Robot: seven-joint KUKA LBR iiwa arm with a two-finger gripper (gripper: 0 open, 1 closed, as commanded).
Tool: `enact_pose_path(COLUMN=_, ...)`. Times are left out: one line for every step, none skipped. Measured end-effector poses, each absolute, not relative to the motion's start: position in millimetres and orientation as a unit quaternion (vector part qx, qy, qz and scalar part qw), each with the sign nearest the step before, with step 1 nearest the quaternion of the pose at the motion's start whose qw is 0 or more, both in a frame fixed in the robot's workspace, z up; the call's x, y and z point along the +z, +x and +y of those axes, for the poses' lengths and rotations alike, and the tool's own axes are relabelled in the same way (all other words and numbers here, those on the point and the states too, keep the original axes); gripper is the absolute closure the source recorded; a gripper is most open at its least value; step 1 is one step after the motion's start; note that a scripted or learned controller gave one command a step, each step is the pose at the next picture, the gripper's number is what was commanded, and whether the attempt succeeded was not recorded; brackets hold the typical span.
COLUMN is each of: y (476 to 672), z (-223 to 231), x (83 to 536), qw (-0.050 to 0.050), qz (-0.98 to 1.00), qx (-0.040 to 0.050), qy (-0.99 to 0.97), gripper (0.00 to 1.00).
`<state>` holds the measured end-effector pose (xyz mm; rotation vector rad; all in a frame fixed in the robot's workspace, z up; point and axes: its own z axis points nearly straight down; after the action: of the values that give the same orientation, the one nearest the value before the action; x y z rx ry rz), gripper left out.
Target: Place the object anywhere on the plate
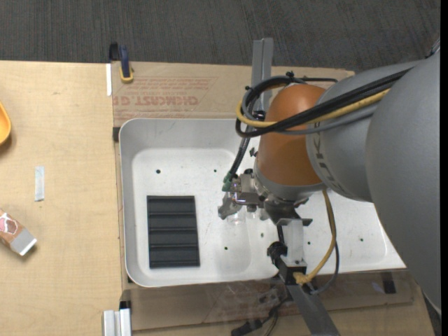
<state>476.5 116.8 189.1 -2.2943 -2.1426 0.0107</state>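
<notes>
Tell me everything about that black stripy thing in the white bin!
The black ridged plate is a dark, flat rectangle, longer than it is wide. Crosswise grooves split it into four bands. It looks matte, like rubber or plastic. It lies flat on the floor of the left white bin, in the bin's left half, nearer the front wall. Nothing rests on it. The gripper is off to its right, apart from it.

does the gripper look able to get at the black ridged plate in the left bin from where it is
Probably yes: the black ridged plate lies flat with nothing on it, and the gripper hangs just beside it over bare left bin floor.
</notes>
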Motion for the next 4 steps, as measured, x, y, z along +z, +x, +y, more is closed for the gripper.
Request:
enact_pose_path(y=478.9, z=164.7, x=213.9, qw=0.0, qz=-0.719, qx=0.0027, qy=-0.695, gripper=1.0)
enact_pose_path(y=476.7, z=204.2, x=184.9, qw=0.001, qz=-0.782, qx=0.0034, qy=-0.623, gripper=1.0)
enact_pose_path(y=476.7, z=109.2, x=171.2, qw=0.001, qz=-0.79, qx=0.0027, qy=-0.613, gripper=1.0)
enact_pose_path(y=477.3, z=183.0, x=210.2, qw=0.0, qz=-0.798, qx=0.0022, qy=-0.603, gripper=1.0)
